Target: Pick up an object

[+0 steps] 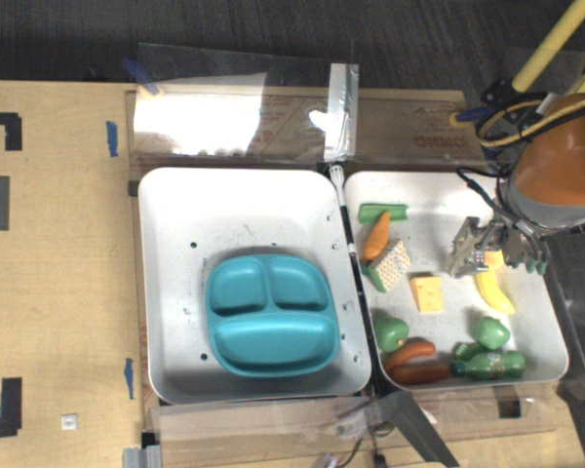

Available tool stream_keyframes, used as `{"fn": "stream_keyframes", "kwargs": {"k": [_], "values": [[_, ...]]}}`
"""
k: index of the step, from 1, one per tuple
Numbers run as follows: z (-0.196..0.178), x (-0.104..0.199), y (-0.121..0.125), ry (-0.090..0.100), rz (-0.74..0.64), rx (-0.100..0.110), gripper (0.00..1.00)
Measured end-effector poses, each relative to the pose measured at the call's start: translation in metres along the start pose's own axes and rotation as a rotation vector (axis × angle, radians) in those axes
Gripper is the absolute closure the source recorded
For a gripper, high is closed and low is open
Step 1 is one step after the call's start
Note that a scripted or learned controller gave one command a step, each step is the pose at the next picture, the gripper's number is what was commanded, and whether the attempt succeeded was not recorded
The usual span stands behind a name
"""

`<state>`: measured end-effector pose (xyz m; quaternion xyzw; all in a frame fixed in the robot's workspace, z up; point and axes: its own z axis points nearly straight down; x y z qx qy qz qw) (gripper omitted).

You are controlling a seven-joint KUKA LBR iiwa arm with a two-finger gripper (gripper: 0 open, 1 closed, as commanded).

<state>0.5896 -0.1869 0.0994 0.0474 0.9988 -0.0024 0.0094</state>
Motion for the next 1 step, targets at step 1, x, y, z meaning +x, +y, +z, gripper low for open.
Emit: {"fn": "stream_keyframes", "kwargs": {"k": [1], "values": [[0.001,0.0005,0.0003,0.002,0.0,0.0,0.0]]}}
